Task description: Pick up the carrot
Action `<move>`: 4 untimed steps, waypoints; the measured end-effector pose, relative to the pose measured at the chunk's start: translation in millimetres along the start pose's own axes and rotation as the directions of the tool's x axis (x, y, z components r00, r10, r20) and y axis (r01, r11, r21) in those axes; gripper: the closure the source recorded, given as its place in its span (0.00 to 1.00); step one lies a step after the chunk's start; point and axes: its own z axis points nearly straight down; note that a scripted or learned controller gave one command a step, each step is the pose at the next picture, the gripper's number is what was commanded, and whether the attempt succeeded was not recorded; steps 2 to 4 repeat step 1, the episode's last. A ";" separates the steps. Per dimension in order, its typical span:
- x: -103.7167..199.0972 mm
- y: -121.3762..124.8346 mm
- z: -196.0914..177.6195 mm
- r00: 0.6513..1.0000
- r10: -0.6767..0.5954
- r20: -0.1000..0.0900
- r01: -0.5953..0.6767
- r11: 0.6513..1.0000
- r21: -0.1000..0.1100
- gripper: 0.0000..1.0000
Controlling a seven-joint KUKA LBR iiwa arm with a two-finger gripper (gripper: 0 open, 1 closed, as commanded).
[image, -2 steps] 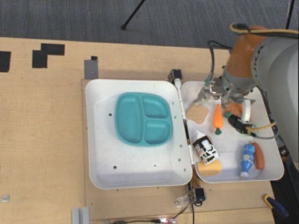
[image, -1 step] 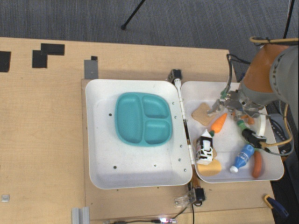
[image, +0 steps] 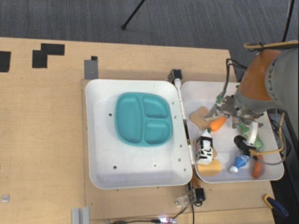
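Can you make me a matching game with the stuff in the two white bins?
Things:
1. divided plate
2. carrot
3. blue tube
4. yellow block

Places:
A. front rim of the right bin, below the black-and-white toy
B. middle of the left bin
C. right bin, just left of the gripper
D. front part of the right bin, right of the yellow block

Pairs: 1-B, 2-C, 3-D, 4-A

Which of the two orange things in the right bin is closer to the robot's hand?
The orange carrot beside the brown piece, right under the gripper. The other orange item lies at the bin's lower right corner.
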 end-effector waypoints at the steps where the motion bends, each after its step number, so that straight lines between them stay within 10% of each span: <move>1: 3.5 3.3 -12.6 1.000 -0.004 -0.004 0.004 1.000 -0.008 1.00; 4: 3.5 3.3 -12.6 1.000 -0.004 -0.004 0.004 1.000 -0.008 1.00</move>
